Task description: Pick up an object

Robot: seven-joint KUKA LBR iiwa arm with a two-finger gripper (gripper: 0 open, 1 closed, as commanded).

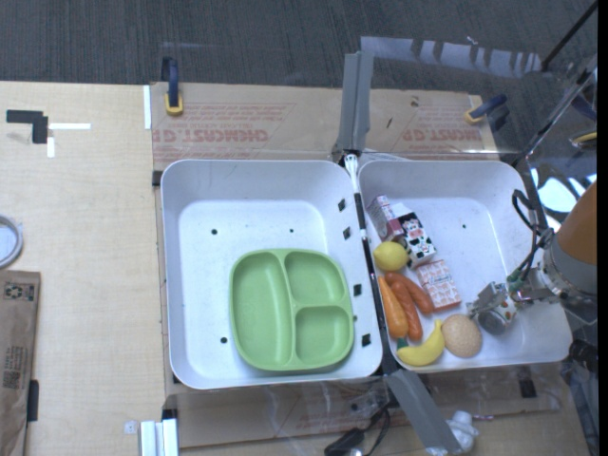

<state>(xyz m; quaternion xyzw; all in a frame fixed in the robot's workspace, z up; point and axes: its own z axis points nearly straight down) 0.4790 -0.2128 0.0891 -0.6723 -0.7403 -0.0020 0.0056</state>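
The arm (579, 245) is cut by the right edge. The gripper (494, 304) is too small to tell its fingers. The tape roll (8, 243) is cut at left.

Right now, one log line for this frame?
gripper: low in right bin, near tan ball | grasp: none seen | green tray: left bin

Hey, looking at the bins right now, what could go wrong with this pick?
The gripper sits low in the right white bin, beside the round tan potato-like object. That rounded object may roll off. It touches the yellow banana, so a push could shove both. The gripper is also near the bin's right wall and could snag it.
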